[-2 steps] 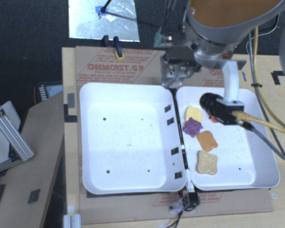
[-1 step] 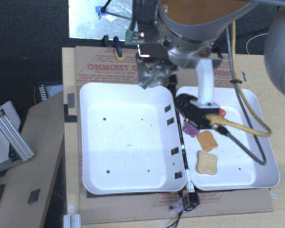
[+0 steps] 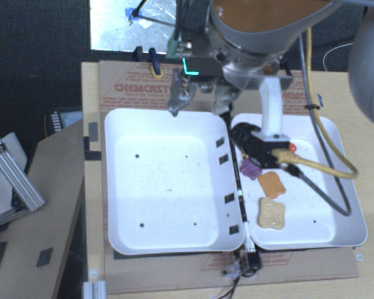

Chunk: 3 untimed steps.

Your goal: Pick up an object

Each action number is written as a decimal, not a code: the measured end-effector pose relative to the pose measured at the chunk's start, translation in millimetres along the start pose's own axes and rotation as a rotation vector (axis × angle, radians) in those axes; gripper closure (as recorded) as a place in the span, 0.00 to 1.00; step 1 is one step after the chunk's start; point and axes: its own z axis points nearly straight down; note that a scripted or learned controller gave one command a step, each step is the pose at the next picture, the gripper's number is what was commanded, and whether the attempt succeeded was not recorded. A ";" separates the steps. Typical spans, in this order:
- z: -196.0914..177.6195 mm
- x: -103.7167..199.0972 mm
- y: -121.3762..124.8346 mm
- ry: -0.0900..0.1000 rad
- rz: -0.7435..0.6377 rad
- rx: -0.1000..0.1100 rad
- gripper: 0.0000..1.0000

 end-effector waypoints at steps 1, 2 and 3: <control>-11.5 0.4 0.3 0.002 -0.005 -0.003 1.00; -7.6 8.4 52.2 -0.001 0.005 -0.002 1.00; -20.1 8.5 50.3 0.001 0.000 -0.004 1.00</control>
